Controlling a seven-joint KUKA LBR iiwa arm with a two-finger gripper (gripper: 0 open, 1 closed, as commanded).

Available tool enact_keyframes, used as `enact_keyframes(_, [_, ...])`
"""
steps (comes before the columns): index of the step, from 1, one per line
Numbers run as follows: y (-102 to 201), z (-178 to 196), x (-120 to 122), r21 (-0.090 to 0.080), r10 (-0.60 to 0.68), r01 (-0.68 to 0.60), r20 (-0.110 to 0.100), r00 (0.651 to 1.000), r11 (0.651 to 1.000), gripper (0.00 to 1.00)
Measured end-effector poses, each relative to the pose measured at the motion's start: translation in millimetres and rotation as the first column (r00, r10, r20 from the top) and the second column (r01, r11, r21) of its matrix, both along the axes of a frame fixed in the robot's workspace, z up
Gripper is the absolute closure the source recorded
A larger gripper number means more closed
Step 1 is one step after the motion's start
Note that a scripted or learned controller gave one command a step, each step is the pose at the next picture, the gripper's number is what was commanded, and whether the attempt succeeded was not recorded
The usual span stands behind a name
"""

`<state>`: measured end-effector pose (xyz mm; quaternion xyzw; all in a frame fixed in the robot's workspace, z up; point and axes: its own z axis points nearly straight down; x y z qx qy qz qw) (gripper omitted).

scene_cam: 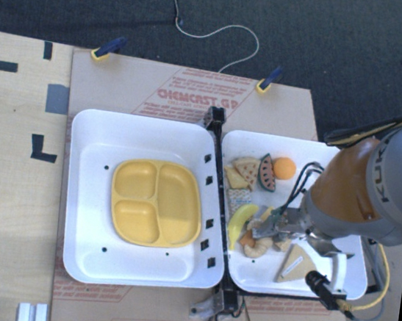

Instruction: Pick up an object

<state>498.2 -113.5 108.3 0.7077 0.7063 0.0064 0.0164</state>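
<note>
The right bin (331, 289) holds several toy foods. An orange ball (284, 168) and a watermelon slice (267, 172) lie at the back, with a tan cracker piece (242, 174) to their left. A yellow banana (241, 220) lies by the bin's left wall, and a pale wedge (294, 266) rests near the front. My gripper (270, 226) is down in the middle of this bin, over a cluster of brownish pieces (254, 244) just right of the banana. The wrist hides much of what lies under it.
The left bin (92, 141) holds a yellow divided plate (156, 203) in its middle. A black divider (214, 187) runs between the two bins. A cable (212, 28) loops across the dark floor behind the bench.
</note>
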Motion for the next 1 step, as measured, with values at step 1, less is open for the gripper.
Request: enact_keyframes(1, [6.1, 60.3, 5.1, 0.014, 0.004, -0.004, -0.029, 1.000, 1.000, 1.00])
